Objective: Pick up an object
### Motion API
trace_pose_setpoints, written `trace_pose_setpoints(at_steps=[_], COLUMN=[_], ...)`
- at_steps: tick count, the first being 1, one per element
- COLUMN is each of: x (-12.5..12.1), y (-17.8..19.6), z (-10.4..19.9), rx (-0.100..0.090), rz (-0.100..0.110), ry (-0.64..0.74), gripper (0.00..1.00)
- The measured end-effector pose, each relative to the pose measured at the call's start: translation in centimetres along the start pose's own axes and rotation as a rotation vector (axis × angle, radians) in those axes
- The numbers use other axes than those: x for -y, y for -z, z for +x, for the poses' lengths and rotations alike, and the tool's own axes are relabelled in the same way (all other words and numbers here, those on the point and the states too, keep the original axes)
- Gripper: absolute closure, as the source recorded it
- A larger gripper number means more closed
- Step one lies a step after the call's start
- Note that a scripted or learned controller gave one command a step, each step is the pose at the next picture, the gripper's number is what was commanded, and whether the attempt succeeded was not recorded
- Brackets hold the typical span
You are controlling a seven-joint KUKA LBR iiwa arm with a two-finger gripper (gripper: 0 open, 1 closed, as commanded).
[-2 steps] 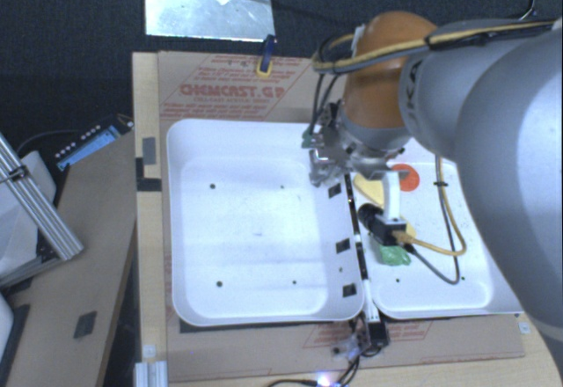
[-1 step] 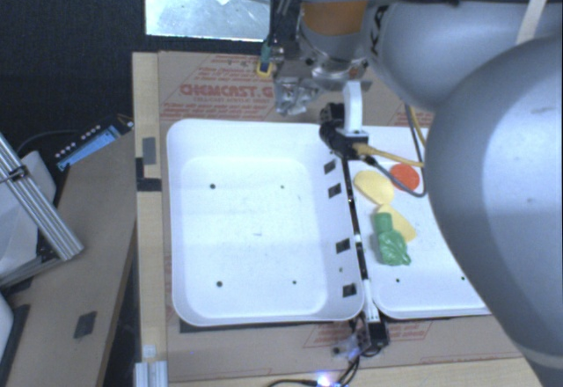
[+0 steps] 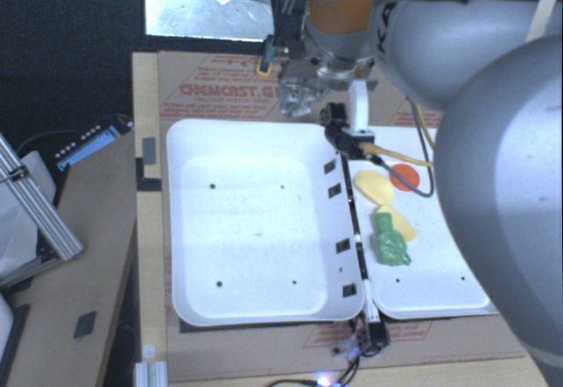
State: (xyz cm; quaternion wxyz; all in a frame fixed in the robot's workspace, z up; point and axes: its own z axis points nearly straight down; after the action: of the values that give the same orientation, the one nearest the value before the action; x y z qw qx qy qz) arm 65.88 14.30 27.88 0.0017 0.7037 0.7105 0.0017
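White bins [image 3: 246, 227] — cardboard-topped bench [image 3: 220, 86]

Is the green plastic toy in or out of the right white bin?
In. The green plastic toy lies on the right white bin's floor, beside the divider.

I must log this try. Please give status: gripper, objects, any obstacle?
Gripper above far rim of left bin, nothing seen held. Yellow piece, orange piece, green toy in right bin. Arm overhangs that bin.
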Motion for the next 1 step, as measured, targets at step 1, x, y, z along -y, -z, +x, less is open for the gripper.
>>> trace_pose_setpoints(at_steps=[1], x=[-1.08], y=[1.88], z=[9.71], rx=[-0.004], rz=[-0.001], ry=[0.002], gripper=[1.0])
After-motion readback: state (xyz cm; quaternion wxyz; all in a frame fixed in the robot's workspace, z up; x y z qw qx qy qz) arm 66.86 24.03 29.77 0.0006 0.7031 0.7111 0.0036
